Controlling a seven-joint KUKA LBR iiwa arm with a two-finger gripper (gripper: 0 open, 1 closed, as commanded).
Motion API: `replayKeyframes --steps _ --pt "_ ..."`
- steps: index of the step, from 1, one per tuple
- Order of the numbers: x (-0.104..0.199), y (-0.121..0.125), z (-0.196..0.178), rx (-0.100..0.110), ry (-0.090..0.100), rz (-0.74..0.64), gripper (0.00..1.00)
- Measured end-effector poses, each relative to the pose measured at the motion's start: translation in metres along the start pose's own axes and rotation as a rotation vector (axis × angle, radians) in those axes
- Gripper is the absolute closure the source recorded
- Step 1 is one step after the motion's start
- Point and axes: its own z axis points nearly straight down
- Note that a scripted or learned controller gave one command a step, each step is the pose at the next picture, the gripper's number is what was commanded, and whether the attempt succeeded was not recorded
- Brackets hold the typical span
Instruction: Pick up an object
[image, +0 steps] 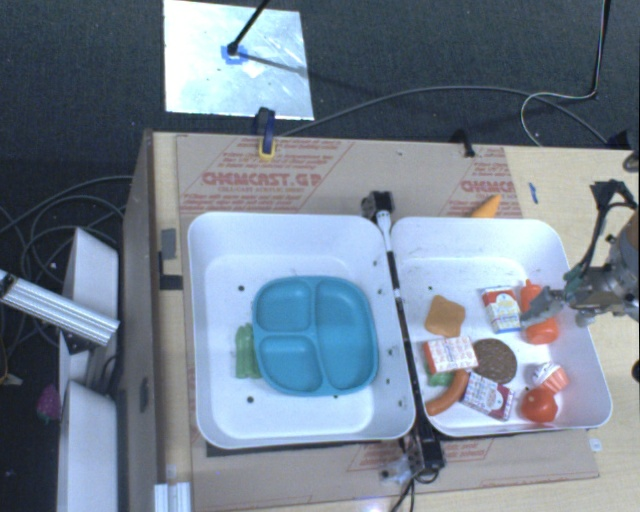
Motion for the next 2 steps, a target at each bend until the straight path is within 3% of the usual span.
replayKeyframes --steps 1,2 --pt "-0.012 0.052 0.093 0.003 0.001 0.0 0.0" --pt "0.001 -0.002 0.158 0.003 0.001 0.002 0.0"
